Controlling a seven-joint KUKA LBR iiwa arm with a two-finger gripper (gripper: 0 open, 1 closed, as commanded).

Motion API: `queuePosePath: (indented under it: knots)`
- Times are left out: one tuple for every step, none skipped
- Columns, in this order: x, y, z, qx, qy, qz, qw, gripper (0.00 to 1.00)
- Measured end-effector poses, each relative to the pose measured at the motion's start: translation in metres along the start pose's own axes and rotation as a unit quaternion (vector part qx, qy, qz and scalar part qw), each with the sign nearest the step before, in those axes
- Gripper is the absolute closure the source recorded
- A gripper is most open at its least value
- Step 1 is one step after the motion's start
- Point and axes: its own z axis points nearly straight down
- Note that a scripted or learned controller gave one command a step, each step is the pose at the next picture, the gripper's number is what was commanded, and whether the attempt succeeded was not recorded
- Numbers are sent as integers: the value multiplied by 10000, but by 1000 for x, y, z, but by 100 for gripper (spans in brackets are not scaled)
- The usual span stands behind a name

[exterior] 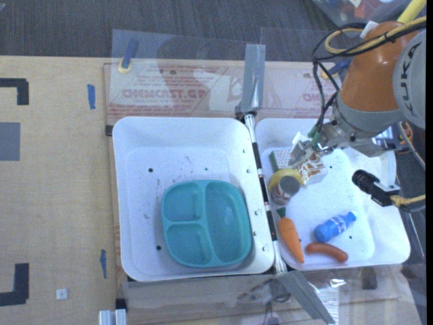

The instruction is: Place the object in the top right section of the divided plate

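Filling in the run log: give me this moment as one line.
arm: over right bin | gripper: above small carton | divided plate: left bin, nothing in it | right bin also: carrot, blue bottle, sausage, tape roll

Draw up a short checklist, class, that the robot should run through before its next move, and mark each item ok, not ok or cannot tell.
1. Plate sits flat in the left bin: ok.
2. Plate's top right section has room: ok.
3. Gripper is over the right bin: ok.
4. An object is held between its fingers: cannot tell.
5. Carrot, sausage, bottle and tape roll lie in the right bin: ok.
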Motion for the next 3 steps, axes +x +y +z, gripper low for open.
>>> queuePosePath:
  knots:
    - [98, -20, 17, 14, 11, 64, 10000, 100]
    - [98, -20, 17, 10, 9, 68, 10000, 0]
    - [123, -10, 17, -8, 0, 172, 9999, 0]
